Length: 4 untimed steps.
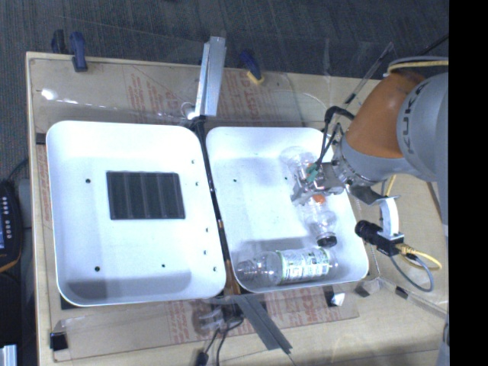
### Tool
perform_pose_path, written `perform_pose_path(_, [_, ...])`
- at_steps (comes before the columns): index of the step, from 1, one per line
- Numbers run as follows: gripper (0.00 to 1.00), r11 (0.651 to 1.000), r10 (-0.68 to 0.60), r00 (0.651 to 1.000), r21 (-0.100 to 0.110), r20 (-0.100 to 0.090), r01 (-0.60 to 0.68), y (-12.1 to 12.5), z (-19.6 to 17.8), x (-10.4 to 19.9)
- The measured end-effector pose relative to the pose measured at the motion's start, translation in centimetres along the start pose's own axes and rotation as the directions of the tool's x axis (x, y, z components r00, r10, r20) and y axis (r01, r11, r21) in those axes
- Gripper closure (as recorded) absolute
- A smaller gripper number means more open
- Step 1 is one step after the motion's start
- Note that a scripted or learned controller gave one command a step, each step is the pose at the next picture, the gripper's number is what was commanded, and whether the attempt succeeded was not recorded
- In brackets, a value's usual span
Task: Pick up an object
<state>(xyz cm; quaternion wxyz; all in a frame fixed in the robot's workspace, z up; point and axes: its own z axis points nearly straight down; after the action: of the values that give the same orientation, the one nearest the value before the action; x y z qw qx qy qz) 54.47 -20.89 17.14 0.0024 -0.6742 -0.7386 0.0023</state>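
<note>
Claw point(309, 183): over right bin point(252, 204), grip state cannot be told. Small clear bottle point(320, 218) directly beneath it; labelled clear bottle point(286, 266) further below, lying flat.

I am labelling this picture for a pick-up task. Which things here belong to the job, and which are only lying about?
Belong to the job:
- end effector, low in the right bin
- small clear bottle beside the end effector
- large clear bottle lying along the bin's near wall

Only lying about:
- left bin with the dark ribbed tray
- blue clamps on the bench edge
</note>
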Motion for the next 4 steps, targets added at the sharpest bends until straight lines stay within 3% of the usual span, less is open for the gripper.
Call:
perform_pose_path(1, [0.0,1.0,0.0,1.0,0.0,0.001,0.0,0.0,0.0,0.0])
perform_pose_path(2, [0.0,1.0,-0.021,1.0,-0.005,0.0,0.021,3.9,1.0,-0.5])
perform_pose_path(3, [0.0,0.993,-0.117,0.993,-0.006,0.002,0.117,4.4,0.1,-0.4])
perform_pose_path(4, [0.0,0.999,0.053,0.999,-0.005,0.002,-0.053,3.7,-2.6,-0.6])
